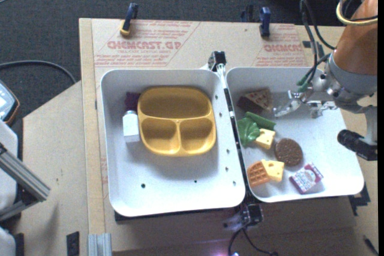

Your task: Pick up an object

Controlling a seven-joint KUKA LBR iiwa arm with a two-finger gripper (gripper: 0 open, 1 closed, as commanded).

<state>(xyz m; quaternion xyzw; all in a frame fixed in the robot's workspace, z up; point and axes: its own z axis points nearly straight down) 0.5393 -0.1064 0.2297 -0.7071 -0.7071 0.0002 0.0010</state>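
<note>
Bench: brown board [180,39] bearing two white bins side by side, two clamps at its far edge.
Left bin [174,189]: holds a yellow divided plate [176,120] near its centre; a small white bottle [131,126] touches the plate at 9 o'clock, and a dark purple item [132,98] peeks out at the plate's 10 o'clock, too hidden to identify.
Right bin [336,165]: toy foods. Brown wedge [257,99] at 11 o'clock; green leafy piece [251,128] at 9 o'clock with a yellow cheese block [266,139] just beside it; round brown cookie [288,151] near centre; waffle [258,174] and second cheese wedge [275,169] touching at 7 o'clock; red-and-white packet [306,178] at 5 o'clock.
Arm: enters from 3 o'clock, wrist low over the right bin's far half.
Gripper [287,106]: metal fingers point toward 9 o'clock, just beside the brown wedge; whether they are spread or closed cannot be told, and nothing is seen between them.
</note>
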